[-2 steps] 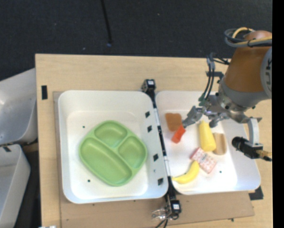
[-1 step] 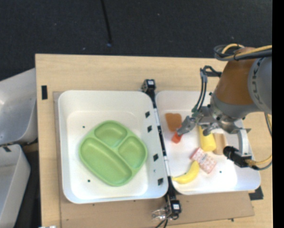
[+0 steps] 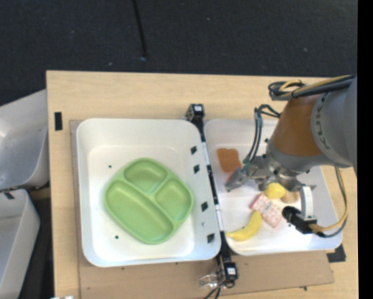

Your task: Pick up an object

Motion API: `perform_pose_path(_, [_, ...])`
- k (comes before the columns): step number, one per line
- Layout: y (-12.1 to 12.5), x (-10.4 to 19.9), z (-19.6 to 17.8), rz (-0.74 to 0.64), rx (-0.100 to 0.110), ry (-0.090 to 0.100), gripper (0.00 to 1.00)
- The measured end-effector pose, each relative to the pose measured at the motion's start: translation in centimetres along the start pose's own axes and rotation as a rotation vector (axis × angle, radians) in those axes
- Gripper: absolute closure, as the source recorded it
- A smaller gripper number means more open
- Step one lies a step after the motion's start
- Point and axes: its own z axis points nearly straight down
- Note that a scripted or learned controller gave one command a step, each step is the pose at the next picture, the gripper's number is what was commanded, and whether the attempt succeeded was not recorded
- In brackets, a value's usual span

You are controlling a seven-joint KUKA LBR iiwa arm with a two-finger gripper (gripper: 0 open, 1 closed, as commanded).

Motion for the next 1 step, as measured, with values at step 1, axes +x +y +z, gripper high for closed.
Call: perform_pose_path(1, [0.20, -0.04, -1.46, 0.007, -0.007, 0.001, 1.00])
